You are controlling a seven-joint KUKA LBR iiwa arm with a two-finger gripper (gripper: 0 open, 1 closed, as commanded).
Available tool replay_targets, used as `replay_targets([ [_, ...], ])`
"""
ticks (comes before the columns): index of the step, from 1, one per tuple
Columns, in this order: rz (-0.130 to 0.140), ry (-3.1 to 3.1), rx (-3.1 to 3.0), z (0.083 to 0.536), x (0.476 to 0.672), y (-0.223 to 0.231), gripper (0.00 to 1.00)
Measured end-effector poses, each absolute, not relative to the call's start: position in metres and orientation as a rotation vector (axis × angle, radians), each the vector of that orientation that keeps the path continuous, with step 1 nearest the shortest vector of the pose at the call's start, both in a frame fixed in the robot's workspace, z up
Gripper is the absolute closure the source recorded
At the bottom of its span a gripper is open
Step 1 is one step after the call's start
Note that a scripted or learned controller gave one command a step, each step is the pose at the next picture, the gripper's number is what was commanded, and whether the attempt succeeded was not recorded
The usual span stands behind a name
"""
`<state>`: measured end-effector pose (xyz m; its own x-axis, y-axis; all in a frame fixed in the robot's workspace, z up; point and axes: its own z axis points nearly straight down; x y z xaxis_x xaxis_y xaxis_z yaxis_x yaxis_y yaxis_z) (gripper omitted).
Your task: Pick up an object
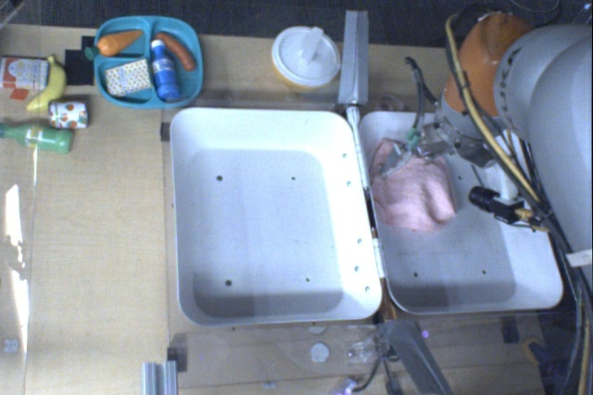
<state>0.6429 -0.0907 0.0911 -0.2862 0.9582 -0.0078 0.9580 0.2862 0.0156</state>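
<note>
A soft pink object point(414, 196) lies in the right white bin point(482, 282), near its left wall and toward the back. My gripper point(420, 147) hangs just over the pink object's far edge, low in the bin. The grey arm with its orange band point(486, 45) comes in from the right and covers the bin's right side. Dark cables run past the wrist.
The left white bin point(269, 217) sits beside the right one, with a metal divider rail point(353, 59) at the back between them. Behind the bins stand a white lidded cup point(306, 57) and a blue divided plate point(148, 59) of toy food. A banana point(51, 82), a can point(68, 114) and a green bottle point(37, 137) lie far left.
</note>
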Motion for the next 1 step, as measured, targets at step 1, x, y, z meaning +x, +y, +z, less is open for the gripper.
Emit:
replay_targets([
  [1,0.012,2.495,1.883,0.0922,0.5888,-0.11,0.0],
])
